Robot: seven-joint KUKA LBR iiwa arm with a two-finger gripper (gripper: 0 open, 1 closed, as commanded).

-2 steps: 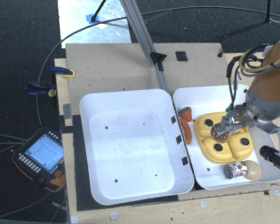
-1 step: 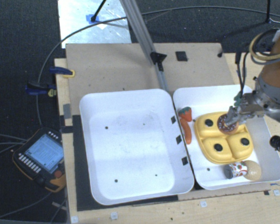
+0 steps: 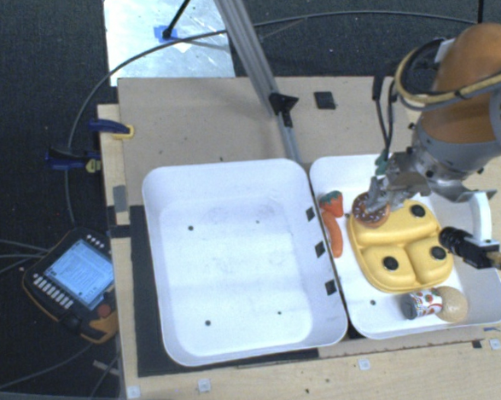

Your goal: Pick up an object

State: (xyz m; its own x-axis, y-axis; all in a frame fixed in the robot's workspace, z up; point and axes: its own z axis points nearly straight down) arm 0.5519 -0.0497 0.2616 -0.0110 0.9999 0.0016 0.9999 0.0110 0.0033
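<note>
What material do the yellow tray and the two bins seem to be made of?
Yellow tray: probably molded plastic, smooth and slightly glossy, with rounded edges and dark round holes. Left bin and right bin: likely thin white plastic, matte to satin, with rounded corners and soft reflections. The picture cannot confirm either.
</note>
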